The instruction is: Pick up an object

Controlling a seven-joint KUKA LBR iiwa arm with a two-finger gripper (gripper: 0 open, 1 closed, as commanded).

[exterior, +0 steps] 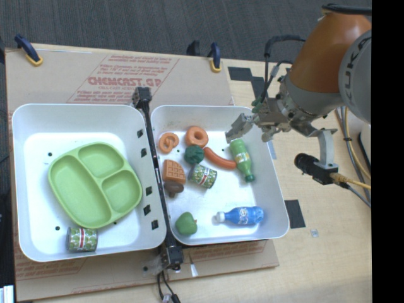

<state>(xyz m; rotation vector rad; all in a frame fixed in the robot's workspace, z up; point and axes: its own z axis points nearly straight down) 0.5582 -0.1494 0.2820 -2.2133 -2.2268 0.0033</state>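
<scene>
— What are we seeing along the bottom of the frame?

— We are looking at a small can point(83, 239) lying in the lower left corner of the left bin point(31, 122), just below a green divided plate point(95, 184). In the right bin point(276, 194), a green apple point(185, 223) and a blue bottle point(242, 216) are lying near the lower edge.

— And further up?

— We are finding a waffle-shaped brown toy point(173, 172), a second can point(203, 176), broccoli point(195, 154), an orange sausage point(220, 159) and a green bottle point(242, 160) sitting mid-bin, with two doughnuts point(196, 136) above them.

— Where is the gripper?

— The gripper point(240, 126) is hovering at the right bin's upper right rim, just above the green bottle's cap. We are seeing nothing between its fingers; how far they are spread, we cannot tell.
</scene>
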